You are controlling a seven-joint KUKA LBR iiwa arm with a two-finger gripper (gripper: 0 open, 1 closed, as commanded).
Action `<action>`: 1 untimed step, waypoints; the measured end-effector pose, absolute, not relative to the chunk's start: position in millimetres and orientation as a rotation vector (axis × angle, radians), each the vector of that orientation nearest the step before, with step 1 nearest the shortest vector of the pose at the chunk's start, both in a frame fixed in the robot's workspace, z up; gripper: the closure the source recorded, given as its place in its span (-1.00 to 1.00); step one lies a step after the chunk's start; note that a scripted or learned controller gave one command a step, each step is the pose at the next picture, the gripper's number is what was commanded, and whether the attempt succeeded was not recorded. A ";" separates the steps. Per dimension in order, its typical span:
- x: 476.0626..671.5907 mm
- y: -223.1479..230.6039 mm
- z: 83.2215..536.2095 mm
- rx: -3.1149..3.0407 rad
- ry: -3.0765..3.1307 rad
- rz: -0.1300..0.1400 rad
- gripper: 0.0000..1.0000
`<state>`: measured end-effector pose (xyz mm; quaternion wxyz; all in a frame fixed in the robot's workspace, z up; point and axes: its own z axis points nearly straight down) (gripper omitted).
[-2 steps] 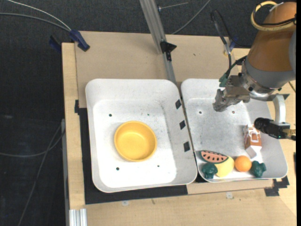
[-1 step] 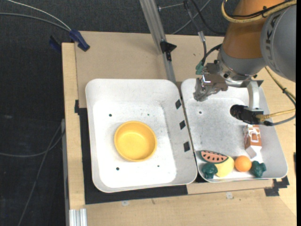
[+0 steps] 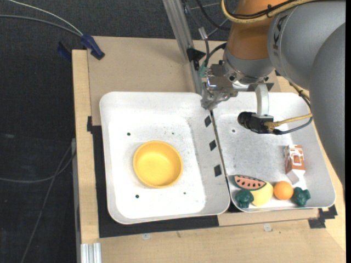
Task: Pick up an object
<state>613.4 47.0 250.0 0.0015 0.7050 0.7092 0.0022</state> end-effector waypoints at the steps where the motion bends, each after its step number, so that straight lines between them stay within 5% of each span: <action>1: 640.7 93.0 253.9 2.214 2.226 0.007 1.00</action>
